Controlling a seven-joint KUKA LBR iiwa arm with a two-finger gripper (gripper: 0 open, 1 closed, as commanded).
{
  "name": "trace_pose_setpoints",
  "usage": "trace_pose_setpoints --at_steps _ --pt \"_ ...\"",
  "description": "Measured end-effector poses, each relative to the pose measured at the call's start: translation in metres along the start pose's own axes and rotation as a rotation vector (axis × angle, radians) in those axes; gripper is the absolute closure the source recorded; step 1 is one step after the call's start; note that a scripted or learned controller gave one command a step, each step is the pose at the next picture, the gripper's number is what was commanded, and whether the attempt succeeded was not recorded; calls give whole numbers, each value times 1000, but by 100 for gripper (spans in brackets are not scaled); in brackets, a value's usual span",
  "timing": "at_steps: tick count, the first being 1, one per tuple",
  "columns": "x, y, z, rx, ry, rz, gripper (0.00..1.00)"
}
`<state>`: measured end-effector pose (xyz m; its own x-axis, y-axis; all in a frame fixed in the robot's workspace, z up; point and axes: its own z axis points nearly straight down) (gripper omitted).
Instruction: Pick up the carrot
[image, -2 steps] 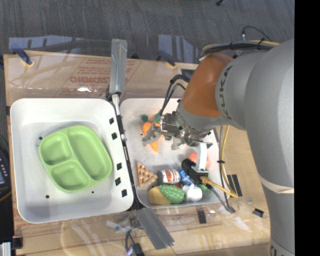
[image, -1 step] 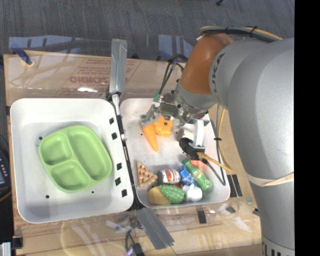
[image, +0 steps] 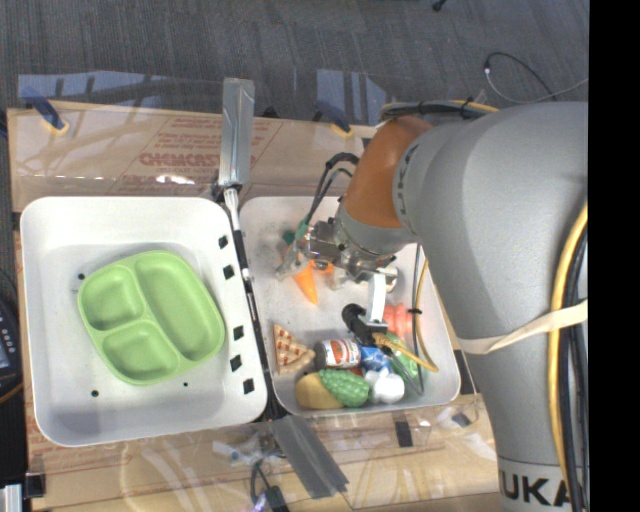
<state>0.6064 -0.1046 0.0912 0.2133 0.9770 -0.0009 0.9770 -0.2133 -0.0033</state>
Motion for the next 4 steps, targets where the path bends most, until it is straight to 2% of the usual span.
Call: trace_pose_setpoints --at_steps 1,2,3,4 --pt "0 0 -9 3 0 -3 100" --pt "53 11 -118 -3 1 -64 100" --pt "53 10 -117 0 1 -63 0" --pt "78 9 -197 -3 0 -291 0"
